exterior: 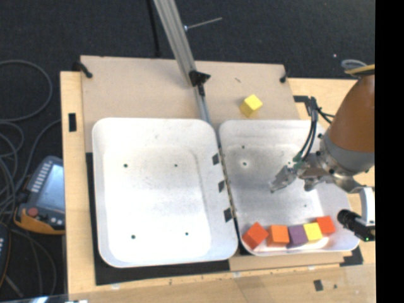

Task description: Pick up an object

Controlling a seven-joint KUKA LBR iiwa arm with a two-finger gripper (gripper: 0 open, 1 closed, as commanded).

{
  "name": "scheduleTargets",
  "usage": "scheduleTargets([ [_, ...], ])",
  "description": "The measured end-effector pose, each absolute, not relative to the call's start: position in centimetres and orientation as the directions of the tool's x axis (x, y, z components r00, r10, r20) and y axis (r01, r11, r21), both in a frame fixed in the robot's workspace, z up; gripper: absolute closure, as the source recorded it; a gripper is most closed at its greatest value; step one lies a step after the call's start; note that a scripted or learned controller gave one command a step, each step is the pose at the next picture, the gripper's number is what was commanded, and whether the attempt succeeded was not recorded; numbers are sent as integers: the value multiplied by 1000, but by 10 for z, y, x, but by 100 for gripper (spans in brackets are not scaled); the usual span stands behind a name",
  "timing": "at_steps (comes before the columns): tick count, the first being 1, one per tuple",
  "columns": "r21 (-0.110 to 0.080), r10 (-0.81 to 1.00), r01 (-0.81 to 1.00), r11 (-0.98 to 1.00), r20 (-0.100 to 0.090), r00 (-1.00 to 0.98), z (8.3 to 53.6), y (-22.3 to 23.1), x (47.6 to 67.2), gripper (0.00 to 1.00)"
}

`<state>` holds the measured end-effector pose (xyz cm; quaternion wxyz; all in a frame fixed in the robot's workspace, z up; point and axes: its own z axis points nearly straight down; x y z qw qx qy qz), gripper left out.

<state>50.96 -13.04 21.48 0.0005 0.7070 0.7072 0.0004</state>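
Observation:
Several small blocks lie in a row along the front wall of the right bin (252, 137): a red-orange block (255, 234), an orange block (279, 234), a purple block (297, 235), a yellow block (313, 231) and another red-orange block (326, 225). My gripper (278, 182) hangs low over the middle of the right bin, behind that row and apart from it. Nothing shows between its tips. A yellow cube (251, 104) sits on the bench behind the right bin, outside both bins.
The left bin (158, 191) lies beside the right one. A slanted metal rail (180, 40) runs down to the gap between the bins at the back. A teach pendant (43, 194) and cables lie off the bench's left side.

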Motion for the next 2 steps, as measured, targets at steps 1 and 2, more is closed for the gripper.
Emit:
scheduleTargets([
  [1,9,1000,1000,11,2,-11,282,-50,530,0],
  [2,-6,1000,1000,5,1,-5,231,-15,485,0],
])
